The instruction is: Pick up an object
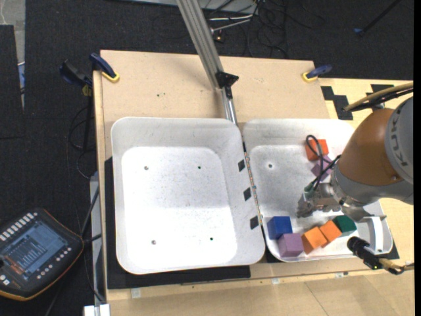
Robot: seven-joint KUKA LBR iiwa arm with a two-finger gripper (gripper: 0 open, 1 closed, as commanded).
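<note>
The right bin (276,157) holds several small blocks. A blue cube (279,226), a purple cube (291,244), an orange cube (316,237) and a green cube (344,226) lie in a cluster near its front edge. Toward the bin's far right an orange block (315,147) rests with a purple piece (321,167) just in front of it. My gripper (307,206) hangs low over the bin floor, just behind the orange cube and right of the blue cube. The arm's orange band and grey wrist (368,170) cover the bin's right part.
The left bin (131,143) lies beside the right one, sharing a raised middle rim (247,176). A slanted metal pole (207,45) reaches down to the bins' back edge. A teach pendant (33,249) sits off the bench at the lower left.
</note>
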